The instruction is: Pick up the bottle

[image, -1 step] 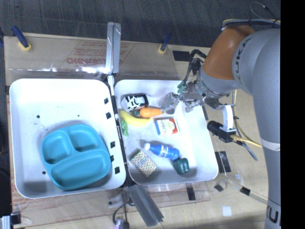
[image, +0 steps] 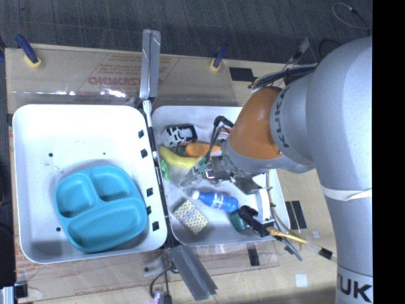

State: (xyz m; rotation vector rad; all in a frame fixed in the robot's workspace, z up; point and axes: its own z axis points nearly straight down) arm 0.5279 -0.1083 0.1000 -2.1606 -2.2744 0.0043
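Bottle [image: 216, 201] in rt bin [image: 190, 236], arm [image: 285, 132] above

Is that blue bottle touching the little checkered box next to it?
Apart. The camera view shows a strip of white bin floor between the bottle and the checkered box.

A robotics lab test cell: a grey industrial arm [image: 342, 125] with an orange band reaches over two white bins [image: 25, 170] fixed side by side on a cardboard-covered tabletop [image: 95, 68], the covering held by blue clamps [image: 28, 50], with tape marks and loose cables about
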